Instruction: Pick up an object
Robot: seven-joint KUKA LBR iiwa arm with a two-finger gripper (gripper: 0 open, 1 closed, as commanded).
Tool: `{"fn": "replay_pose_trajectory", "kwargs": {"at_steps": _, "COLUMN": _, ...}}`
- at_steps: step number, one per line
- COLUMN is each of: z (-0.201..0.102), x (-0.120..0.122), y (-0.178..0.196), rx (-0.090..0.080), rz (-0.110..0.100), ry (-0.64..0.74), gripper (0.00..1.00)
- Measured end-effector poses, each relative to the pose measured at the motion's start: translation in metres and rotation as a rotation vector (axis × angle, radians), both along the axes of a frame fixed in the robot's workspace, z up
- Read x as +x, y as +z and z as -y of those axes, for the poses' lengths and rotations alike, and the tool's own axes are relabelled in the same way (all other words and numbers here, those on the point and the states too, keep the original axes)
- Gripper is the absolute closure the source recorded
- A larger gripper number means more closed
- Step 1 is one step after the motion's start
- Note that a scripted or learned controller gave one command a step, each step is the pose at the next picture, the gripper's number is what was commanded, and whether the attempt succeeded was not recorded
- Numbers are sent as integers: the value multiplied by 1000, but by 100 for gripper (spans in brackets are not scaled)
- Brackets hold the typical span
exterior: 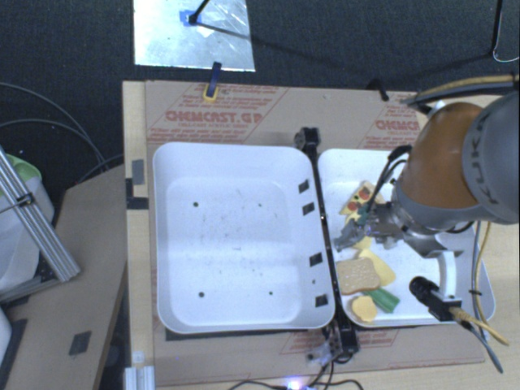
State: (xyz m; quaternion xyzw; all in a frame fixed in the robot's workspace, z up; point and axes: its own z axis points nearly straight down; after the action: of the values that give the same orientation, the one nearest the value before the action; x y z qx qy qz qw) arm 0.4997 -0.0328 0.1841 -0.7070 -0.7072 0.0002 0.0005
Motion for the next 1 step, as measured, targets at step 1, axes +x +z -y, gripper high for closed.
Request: {"fn": "replay_pose_trajectory", "kwargs": {"at_steps": 1, "z": 55, "x": 0, "y": -88, "rx": -1, "rz": -3, "ry": -4, "gripper": 0}}
